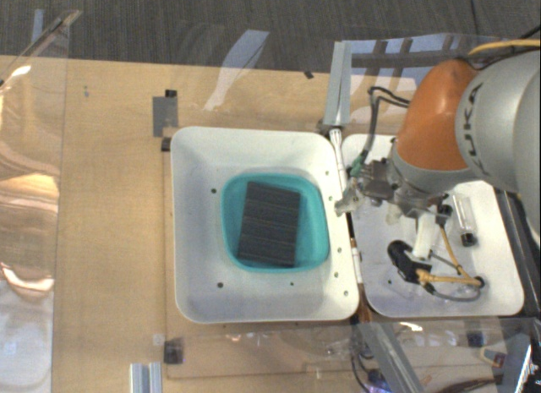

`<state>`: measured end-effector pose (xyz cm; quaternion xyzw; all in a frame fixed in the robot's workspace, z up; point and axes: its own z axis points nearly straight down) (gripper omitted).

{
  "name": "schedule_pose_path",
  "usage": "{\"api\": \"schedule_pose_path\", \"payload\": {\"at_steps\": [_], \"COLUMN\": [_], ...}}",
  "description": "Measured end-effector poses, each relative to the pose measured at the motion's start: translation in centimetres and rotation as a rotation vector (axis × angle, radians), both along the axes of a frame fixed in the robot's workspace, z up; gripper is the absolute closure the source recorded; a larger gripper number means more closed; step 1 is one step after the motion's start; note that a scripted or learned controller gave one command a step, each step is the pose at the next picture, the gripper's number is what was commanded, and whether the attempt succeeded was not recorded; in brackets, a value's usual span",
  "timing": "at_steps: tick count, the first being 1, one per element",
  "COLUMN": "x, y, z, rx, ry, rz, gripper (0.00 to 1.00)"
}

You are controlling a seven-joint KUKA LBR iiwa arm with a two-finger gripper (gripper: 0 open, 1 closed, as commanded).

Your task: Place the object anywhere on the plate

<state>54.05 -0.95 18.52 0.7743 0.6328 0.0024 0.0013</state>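
Note:
A dark grey ridged rectangular block (270, 223) lies flat in the middle of the teal plate (317, 231). The plate sits in the left white bin (194, 214). My gripper (355, 194) hangs over the wall between the two bins, just right of the plate's right rim and apart from the block. The grey arm with its orange band (431, 125) hides most of the gripper from above. Nothing shows held in it.
The right white bin (499, 290) lies under the arm, and a small pale tube-like thing (463, 219) shows near its right side. A metal upright (338, 87) stands behind the bins' shared wall. Bare wooden bench extends to the left.

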Motion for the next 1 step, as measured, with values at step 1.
{"api": "schedule_pose_path", "payload": {"at_steps": [1], "x": [0.00], "y": [0.00], "z": [0.00], "rx": [0.000], "ry": [0.000], "rz": [0.000], "gripper": [0.00]}}
